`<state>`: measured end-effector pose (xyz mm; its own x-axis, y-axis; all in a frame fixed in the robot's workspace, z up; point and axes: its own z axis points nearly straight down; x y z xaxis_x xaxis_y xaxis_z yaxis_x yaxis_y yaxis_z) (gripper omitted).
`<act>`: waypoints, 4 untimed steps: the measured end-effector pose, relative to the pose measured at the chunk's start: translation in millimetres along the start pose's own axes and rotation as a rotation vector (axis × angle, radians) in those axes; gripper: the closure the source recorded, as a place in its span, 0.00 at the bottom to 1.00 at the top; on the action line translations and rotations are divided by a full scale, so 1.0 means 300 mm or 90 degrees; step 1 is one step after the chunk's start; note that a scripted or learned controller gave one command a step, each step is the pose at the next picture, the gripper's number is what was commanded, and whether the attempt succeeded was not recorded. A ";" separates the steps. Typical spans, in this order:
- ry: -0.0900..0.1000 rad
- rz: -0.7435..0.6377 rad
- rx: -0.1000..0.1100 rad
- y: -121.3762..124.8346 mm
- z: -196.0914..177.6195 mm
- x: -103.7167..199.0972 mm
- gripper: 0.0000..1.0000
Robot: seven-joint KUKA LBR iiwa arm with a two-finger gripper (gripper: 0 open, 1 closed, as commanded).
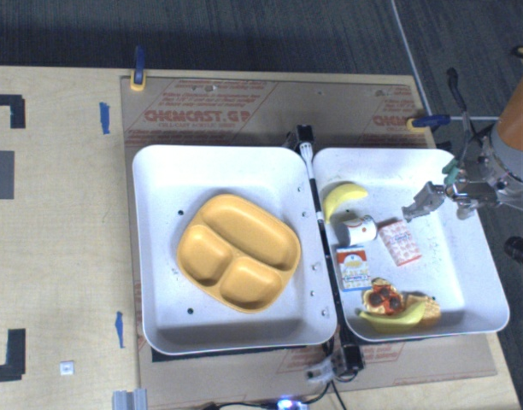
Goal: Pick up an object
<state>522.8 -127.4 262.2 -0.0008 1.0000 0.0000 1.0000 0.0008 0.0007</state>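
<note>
The right bin holds several small items. A short yellow banana lies at its upper left, with a small white and red can just below it. A pink card sits mid-bin, and a small red and blue carton is to its left. A longer banana with a dark red and orange piece on it rests at the front wall. My gripper hangs over the bin's upper right, open, with nothing between its fingers. It is to the right of the pink card and above it.
The left bin holds a large yellow three-compartment plate. A black divider runs between the bins. Cardboard lies under both bins. Cables and a thin pole stand at the far right behind the arm.
</note>
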 end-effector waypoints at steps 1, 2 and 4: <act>0.000 0.001 0.001 0.051 0.538 -0.044 0.00; -0.001 0.002 -0.001 -0.138 0.588 0.082 0.00; -0.002 0.002 -0.005 -0.131 0.552 0.081 0.00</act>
<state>483.7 -103.1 96.7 0.0018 1.0000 -0.0031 1.0000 -0.0018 0.0092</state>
